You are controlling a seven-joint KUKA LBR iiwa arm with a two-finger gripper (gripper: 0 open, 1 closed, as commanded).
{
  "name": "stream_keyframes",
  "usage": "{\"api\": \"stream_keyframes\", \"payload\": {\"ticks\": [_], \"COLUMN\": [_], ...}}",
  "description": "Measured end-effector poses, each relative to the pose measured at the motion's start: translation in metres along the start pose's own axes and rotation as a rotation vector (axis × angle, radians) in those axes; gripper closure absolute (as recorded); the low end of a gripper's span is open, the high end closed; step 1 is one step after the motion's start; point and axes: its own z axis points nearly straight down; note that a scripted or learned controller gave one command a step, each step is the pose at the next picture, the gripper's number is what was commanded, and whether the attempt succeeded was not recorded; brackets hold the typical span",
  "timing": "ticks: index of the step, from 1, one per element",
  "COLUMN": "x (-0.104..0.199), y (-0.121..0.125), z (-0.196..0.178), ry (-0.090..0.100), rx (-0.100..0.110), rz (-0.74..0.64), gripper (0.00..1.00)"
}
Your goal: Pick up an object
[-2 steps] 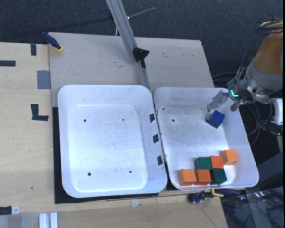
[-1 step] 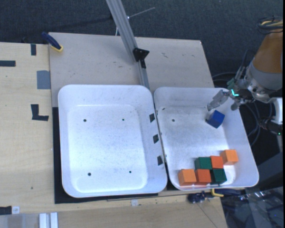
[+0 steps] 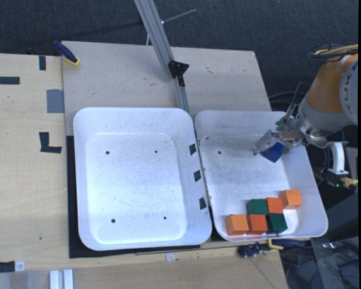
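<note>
The near end of the right bin (image 3: 301,179) holds a tight cluster of blocks: 1 orange block (image 3: 236,223) at the near left, a second orange block (image 3: 258,223) touching it, a dark green block (image 3: 278,223) beside that, a green block (image 3: 257,207) and a third orange block (image 3: 275,205) behind them, and a fourth orange block (image 3: 292,197) at the right end. Risk: these blocks touch one another, so a grasp aimed into the cluster could strike 2 blocks at once and push them apart instead of closing on 1.

Farther up the same bin, the gripper (image 3: 272,146) hangs over the bin floor with a blue block (image 3: 274,152) at its tip. The block appears to sit between the fingers, which look closed on it, though the contact itself is small and blurred. Risk: the block sits tilted and low at the fingertips, so the hold is judged shallow; the block could slip and drop back into the bin or over the right wall.

The left bin (image 3: 84,161) lies beside the right bin on the table (image 3: 24,161).

No brand, label or readable writing is visible; the dark tape marks (image 3: 45,142) on the table carry no text.
</note>
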Motion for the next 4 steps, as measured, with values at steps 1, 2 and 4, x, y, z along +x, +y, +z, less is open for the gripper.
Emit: {"api": "stream_keyframes", "payload": {"ticks": [1,2,4], "x": [-0.003,-0.003,0.007], "y": [0.005,0.006,0.015], "z": [0.02,0.012,-0.08], "ry": [-0.009,-0.012,-0.002], "rx": [-0.024,-0.025,-0.012], "rz": [0.001,-0.001,-0.002], "gripper": [0.0,1.0,1.0]}}
